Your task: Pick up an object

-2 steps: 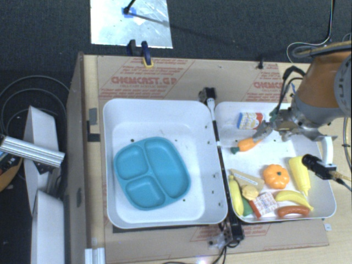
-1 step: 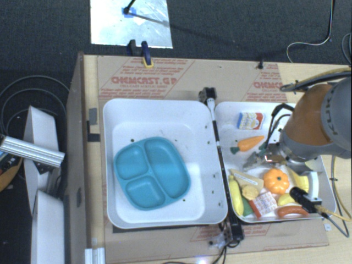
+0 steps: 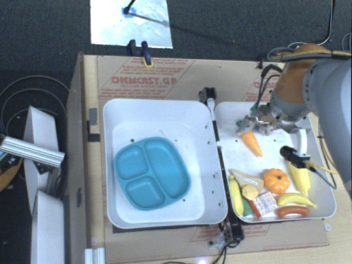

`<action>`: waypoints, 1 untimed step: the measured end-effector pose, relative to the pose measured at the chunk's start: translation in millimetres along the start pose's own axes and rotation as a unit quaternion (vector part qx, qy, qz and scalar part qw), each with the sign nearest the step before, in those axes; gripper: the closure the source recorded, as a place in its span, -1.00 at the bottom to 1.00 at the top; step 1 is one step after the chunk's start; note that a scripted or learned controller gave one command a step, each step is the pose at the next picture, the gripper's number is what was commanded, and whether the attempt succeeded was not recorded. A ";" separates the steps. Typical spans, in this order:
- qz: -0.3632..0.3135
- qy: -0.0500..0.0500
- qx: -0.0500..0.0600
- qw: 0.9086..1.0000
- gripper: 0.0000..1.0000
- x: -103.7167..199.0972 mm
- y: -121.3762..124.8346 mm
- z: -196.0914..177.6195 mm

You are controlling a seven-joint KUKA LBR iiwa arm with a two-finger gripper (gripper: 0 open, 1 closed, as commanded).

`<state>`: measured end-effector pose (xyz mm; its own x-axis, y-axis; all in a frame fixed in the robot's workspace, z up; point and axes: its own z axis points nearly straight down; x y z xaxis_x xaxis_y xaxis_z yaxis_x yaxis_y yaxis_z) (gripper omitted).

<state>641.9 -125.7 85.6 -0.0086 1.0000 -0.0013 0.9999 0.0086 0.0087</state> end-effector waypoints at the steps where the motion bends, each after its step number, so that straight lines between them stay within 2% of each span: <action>1: 0.001 0.001 0.004 1.000 -1.00 21.6 -21.3 1.1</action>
<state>620.4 -104.3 84.2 -0.0060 1.0000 0.0003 1.0000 0.0060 0.0002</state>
